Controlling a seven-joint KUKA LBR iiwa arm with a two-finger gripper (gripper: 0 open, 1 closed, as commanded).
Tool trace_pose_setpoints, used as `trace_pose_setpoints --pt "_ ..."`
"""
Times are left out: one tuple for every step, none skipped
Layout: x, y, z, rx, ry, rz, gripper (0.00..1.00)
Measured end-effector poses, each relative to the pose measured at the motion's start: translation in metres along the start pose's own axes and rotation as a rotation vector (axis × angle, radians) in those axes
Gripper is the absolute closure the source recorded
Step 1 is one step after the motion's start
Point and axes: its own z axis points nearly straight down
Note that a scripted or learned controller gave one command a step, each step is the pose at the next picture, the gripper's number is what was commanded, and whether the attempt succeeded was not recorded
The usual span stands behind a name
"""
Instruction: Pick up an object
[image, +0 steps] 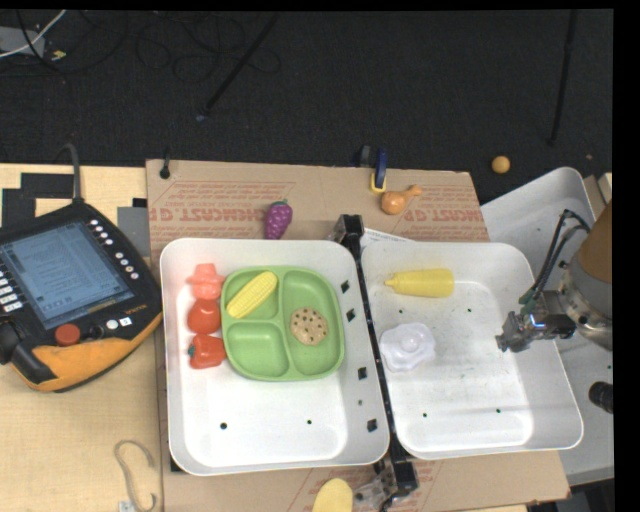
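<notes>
— Reaching in from the right, the gripper (513, 335) sits low over the right bin (545, 425), near its right wall. Is it holding anything?

— Nothing shows between its tips, and whether they stand apart or together I cannot tell; that end is small and dark.

— So what should it go for?

— The nearest candidates lie in that same bin: the yellow bottle (420, 283) toward the back, and the clear lid (406, 346) near the divider. Both are well apart from the gripper.

— Which is the better bet?

— Probably the bottle. It lies lengthwise left to right, so closing across its narrow body should grip well. The lid looks flat and slippery.

— And the left bin (265, 440)?

— The green tray (283, 355) with corn (250, 293) and cookie (309, 324) is a longer reach.
</notes>
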Motion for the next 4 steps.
trace_pose_setpoints --pt "-0.001 0.000 -0.016 0.002 0.001 -0.001 1.00" --pt "0.039 0.020 -0.022 0.003 0.003 -0.004 1.00" --pt "0.088 0.045 -0.009 0.004 0.003 -0.004 1.00" --pt "0.143 0.063 -0.015 0.004 0.003 -0.004 1.00"
